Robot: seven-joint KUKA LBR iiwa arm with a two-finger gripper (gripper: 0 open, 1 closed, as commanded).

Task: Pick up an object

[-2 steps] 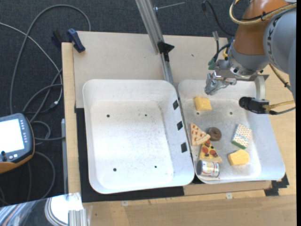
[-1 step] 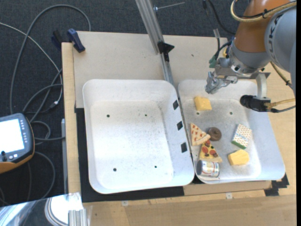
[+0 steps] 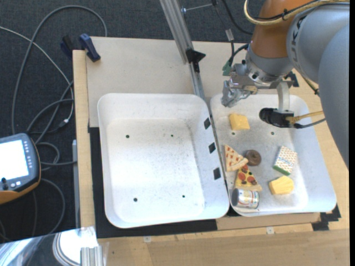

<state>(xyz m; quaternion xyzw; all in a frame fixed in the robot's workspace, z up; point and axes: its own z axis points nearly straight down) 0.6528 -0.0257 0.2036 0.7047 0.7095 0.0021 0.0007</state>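
Note:
My gripper (image 3: pixel 231 97) hangs over the far left corner of the right bin (image 3: pixel 326 188), with nothing seen in it. Just in front of it lies a yellow cheese block (image 3: pixel 239 121). Nearer the front of that bin are a pizza slice (image 3: pixel 234 158), a brown donut (image 3: pixel 253 157), a second pizza slice (image 3: pixel 247 178), a silver can (image 3: pixel 246 198) on its side, a yellow wedge (image 3: pixel 282 185) and a green-and-white patterned packet (image 3: pixel 285 160).
The left bin (image 3: pixel 104 111) stands beside the right one, with a raised rim between them. A slanted metal pole (image 3: pixel 177 24) runs down to the bins' far edge. A blue clamp (image 3: pixel 89 46) sits at the bench's far left corner.

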